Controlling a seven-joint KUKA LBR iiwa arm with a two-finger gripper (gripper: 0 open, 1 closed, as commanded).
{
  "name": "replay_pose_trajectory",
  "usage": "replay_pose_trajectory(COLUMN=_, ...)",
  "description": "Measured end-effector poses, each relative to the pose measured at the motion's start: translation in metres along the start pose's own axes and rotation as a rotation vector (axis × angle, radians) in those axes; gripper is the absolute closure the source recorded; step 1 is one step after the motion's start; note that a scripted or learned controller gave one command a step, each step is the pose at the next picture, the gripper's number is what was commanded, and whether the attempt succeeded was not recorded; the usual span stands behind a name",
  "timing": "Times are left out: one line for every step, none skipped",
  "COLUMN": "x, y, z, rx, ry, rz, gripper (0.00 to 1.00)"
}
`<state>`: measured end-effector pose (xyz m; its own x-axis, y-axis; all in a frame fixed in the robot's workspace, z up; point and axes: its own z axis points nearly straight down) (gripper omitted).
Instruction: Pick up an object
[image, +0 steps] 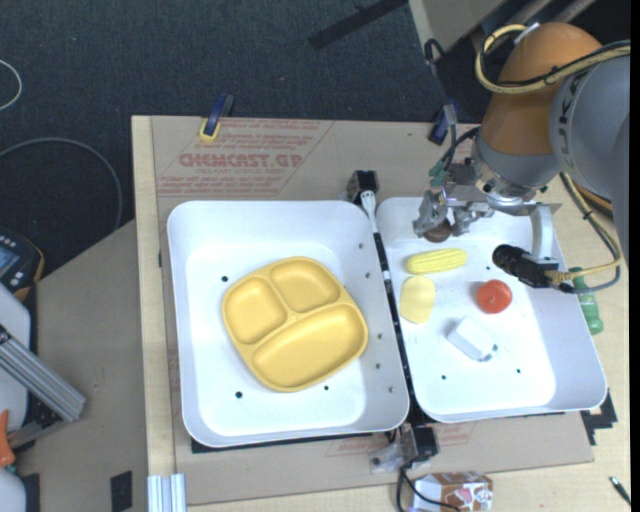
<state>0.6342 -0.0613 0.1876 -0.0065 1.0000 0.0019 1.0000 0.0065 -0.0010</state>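
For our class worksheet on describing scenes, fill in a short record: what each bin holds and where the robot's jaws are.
left bin: one yellow divided plate
plate compartments: three
right bin: corn cob, pale yellow piece, red tomato, small white object
jaws: over the right bin's far left corner, just beyond the corn cob

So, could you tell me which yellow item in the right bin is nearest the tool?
The ribbed corn cob, right beside the tool; the paler, smooth yellow piece lies farther off.
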Motion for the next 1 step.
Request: replay_pose_trajectory(x=0.0636, y=-0.0013, z=-0.0343, rx=-0.007, ry=0.0, rz=0.0, gripper=1.0)
